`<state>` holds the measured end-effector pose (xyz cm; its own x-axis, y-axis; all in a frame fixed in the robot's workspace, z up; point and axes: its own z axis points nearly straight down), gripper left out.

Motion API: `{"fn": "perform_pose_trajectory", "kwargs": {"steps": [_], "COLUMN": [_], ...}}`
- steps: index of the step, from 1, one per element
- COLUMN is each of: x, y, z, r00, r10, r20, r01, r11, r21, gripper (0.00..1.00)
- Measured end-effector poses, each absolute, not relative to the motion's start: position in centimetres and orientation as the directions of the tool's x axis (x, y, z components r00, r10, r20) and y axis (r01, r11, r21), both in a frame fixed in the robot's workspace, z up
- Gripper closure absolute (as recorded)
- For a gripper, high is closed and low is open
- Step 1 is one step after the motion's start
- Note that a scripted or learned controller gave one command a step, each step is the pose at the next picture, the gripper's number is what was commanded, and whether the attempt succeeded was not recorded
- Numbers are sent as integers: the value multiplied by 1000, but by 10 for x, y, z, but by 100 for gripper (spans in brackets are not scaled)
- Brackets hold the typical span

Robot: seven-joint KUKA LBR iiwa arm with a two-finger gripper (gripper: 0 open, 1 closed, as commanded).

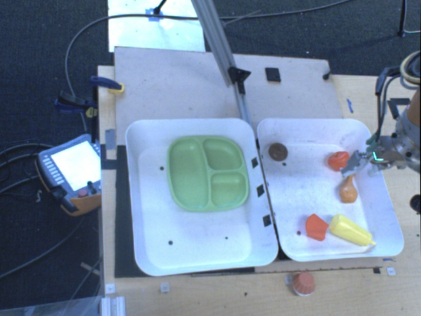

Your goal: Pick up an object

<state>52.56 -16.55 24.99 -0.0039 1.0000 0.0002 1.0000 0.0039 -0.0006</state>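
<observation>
The right bin (pixel 395 242) holds several small objects. A brown round piece (pixel 278 151) lies near its back left corner. A red-orange lump (pixel 338 160) rests at the back right, with an orange pear-shaped piece (pixel 348 189) just in front of it. Near the front lie an orange-red block (pixel 316 227) and a yellow cone-like piece (pixel 350 230), side by side. My gripper (pixel 356 164) reaches in from the right edge, between the red-orange lump and the pear-shaped piece and close to both. I see nothing held in it.
A green divided plate (pixel 207 173) lies in the left bin (pixel 151 242). A slanted metal pole (pixel 217 35) crosses the back above the bins' shared wall. A reddish disc (pixel 303 283) sits on the bench in front of the right bin. A teach pendant (pixel 69 173) lies far left.
</observation>
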Motion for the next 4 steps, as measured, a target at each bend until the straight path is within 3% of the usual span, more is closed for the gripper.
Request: {"fn": "perform_pose_trajectory", "kwargs": {"steps": [1, 4], "x": [526, 533], "y": [-166, -180], "z": [251, 92], "r00": [-4, -1], "r10": [1000, 1000], "r20": [0, 0], "r01": [1000, 1000], "r11": [4, 1], "r21": [2, 1], "gripper": [0, 0]}}
